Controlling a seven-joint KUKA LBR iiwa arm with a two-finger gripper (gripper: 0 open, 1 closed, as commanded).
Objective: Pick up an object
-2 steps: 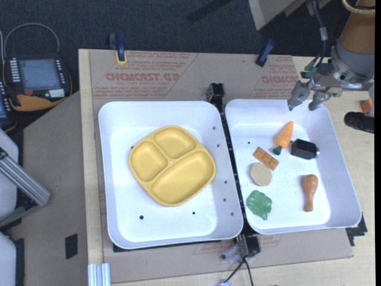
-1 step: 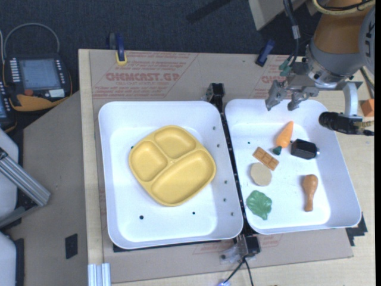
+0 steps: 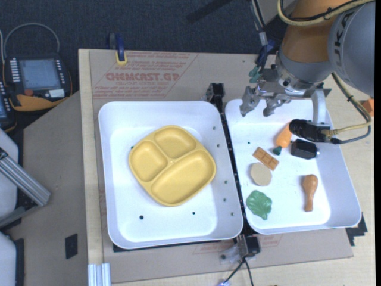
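My gripper (image 3: 259, 106) hangs over the far left corner of the right bin (image 3: 339, 219), open with nothing between its fingers. Nearer the camera in that bin lie an orange carrot (image 3: 283, 137), a brown waffle piece (image 3: 265, 158), a round beige cookie (image 3: 260, 174), a green leafy piece (image 3: 259, 203) and a brown drumstick (image 3: 309, 190). The carrot is the closest of these to the gripper, a little to its right and nearer the camera.
In the left bin (image 3: 119, 219) a yellow divided plate (image 3: 172, 164) lies in the middle. A handheld control pendant (image 3: 37, 79) lies off the bench at the far left. The ridge between the two bins runs just left of the gripper.
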